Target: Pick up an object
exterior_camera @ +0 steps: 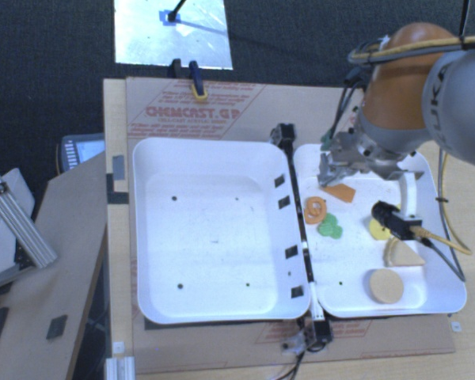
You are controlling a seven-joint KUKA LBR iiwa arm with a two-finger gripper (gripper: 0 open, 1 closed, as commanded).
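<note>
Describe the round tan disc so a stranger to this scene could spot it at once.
Look in the right-hand white bin, at its end nearest the camera. The tan disc lies there, right beside a pale wedge-shaped piece. It alone is flat, fully round and plain tan; the other pieces are angular, or orange, green or yellow.

Six loose items in right bin (350, 269): orange flat wedge (338, 192) toward the back, orange ring (316, 209) near the left wall, green lump (329, 228) just in front of it, yellow piece (376, 229) mid-bin and partly hidden, tan slice (404, 254) just beside it toward the front, round tan disc (386, 286) lying flat at the front
</note>
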